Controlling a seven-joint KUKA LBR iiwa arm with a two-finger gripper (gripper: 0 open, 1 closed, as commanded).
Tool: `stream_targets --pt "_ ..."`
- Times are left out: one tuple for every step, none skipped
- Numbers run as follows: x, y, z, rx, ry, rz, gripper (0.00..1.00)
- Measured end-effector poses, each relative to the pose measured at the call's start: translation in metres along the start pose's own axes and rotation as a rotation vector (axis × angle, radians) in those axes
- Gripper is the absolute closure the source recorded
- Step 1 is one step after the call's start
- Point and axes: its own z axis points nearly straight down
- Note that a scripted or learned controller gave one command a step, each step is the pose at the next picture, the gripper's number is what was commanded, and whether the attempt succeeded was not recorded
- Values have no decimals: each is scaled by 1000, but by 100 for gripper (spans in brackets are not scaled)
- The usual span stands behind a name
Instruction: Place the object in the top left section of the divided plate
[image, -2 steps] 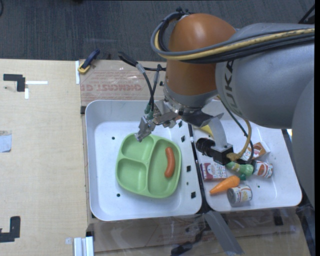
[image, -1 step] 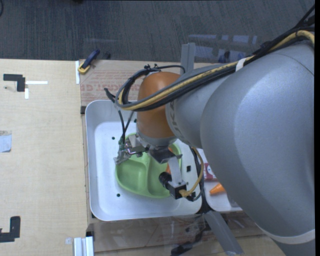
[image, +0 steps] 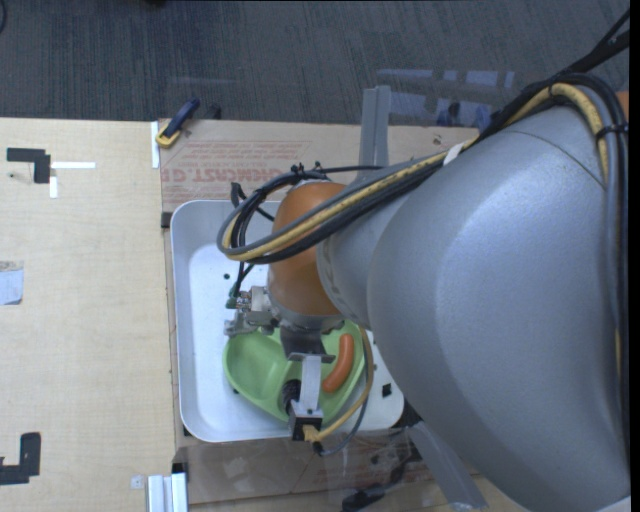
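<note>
Pale wooden table (image: 90, 300) at left. White bin (image: 195, 300) sits on it. Green divided plate (image: 250, 365) lies in bin's near half. Tool (image: 292, 345) directly over plate, masked by wrist; spread or pressed together, cannot tell. Orange elongated object (image: 341, 364) just right of tool, tilted, over plate's right part; section unclear. Grey arm (image: 500, 280) at right.
</note>
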Motion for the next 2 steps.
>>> stream_targets --pt "20 -23 -61 56 -28 137 0" --pt "16 -27 15 49 -31 305 0"
